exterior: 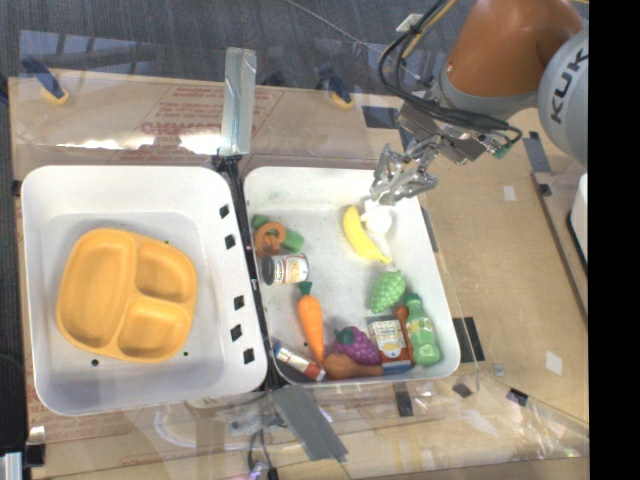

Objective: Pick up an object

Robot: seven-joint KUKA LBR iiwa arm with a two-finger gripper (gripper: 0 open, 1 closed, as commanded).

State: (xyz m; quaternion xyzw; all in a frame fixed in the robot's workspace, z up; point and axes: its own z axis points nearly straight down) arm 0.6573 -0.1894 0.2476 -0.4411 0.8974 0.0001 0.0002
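The right bin (330, 190) holds toy food. A yellow banana (356, 236) lies near its far right side, with a small white piece (378, 218) against it. Below are a bumpy green fruit (388, 290), an orange carrot (311, 326), a small can (288, 269) on its side and purple grapes (357, 345). My gripper (402, 182) hangs over the bin's far right corner, just above the white piece and the banana's upper end. Whether it touches the white piece I cannot make out.
A yellow divided plate (125, 293) lies in the left bin (40, 198). Along the right bin's near wall sit a red box (385, 338), a green bottle (422, 338) and a red tube (298, 361). An orange-and-green toy (270, 236) sits by the divider.
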